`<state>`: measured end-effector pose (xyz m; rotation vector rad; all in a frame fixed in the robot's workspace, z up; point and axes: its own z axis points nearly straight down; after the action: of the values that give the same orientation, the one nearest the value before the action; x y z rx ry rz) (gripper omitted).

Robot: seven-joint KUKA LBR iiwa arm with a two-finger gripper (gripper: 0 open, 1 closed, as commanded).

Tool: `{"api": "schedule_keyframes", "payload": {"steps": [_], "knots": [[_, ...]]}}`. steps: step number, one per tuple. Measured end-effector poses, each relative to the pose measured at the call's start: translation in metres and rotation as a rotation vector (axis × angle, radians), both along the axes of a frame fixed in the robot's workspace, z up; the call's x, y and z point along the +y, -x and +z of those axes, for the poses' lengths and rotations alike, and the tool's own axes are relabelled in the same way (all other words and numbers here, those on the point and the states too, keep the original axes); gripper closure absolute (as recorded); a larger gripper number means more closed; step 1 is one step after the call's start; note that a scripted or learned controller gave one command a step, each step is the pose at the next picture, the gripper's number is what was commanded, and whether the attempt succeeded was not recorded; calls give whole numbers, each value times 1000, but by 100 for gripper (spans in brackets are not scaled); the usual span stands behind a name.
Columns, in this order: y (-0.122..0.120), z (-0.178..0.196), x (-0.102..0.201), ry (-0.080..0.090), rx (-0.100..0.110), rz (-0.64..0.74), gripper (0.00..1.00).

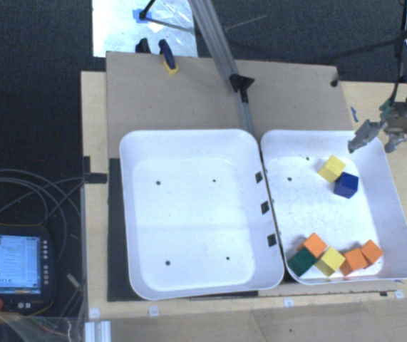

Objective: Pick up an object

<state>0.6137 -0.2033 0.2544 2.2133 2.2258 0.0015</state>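
At the far left, off the bench, sits the teach pendant [14, 266] with its cables, nothing to do with my work. Next comes the left bin [128, 191], bare white with a few dark dots on its floor. Beyond the black clips on the shared rim lies the right bin [395, 212], where all my candidates are. Near its front edge huddle a green cube [302, 261], an orange cube [315, 244], a yellow cube [329, 261] and two more orange blocks [362, 256], packed touching one another. Further back a second yellow cube [331, 167] touches a blue cube [346, 184], with open floor around the pair. My claw [376, 137] hangs over the bin's back right rim, fingers spread apart, holding nothing. I judge I am at the approach: next I must come forward and down over one block. The back pair looks easiest, though the touching neighbour could block a finger.
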Motion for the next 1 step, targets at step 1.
{"api": "schedule_keyframes", "payload": {"steps": [1], "knots": [[0, 0, 0, 0, 1, 0, 0]]}}
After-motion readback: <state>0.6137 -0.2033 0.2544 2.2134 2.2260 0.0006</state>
